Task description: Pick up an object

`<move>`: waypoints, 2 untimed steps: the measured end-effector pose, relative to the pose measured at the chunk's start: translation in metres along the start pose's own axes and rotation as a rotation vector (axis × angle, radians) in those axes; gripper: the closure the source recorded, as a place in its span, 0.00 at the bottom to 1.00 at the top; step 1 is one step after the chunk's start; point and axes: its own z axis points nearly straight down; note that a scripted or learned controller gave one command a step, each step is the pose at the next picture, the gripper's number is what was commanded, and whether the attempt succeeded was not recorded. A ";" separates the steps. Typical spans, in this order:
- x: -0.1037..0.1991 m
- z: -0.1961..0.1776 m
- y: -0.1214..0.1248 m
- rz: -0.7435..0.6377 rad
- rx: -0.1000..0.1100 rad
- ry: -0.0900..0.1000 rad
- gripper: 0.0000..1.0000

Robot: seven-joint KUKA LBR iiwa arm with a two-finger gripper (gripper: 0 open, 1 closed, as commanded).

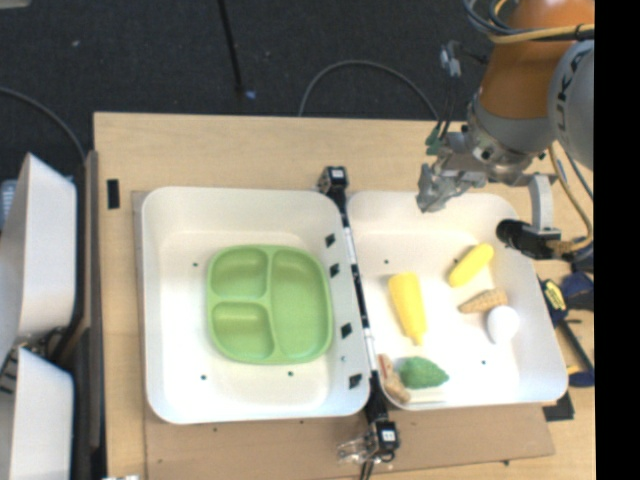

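I had gripper (432,200) high, grip unreadable | corn (407,306) lay below it, long axis pointing back toward it.

Green tray (268,303) w/ white bins (160,368), yellow corn (407,306) & banana (471,264), white egg (502,322).

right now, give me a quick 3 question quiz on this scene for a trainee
1. True or false: the green tray lies in the left bin.
2. Which thing lies nearest the egg? A) cone B) green toy C) corn
3. Fill in: the gripper hovers over the far edge of the ____ bin.

Key
1. True.
2. A; the cone touches or nearly touches the egg.
3. Right; that is the right bin, which also holds the banana.
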 end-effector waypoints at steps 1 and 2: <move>0.053 0.016 0.005 0.000 0.001 -0.001 1.00; 0.116 0.017 0.005 -0.003 0.001 0.001 1.00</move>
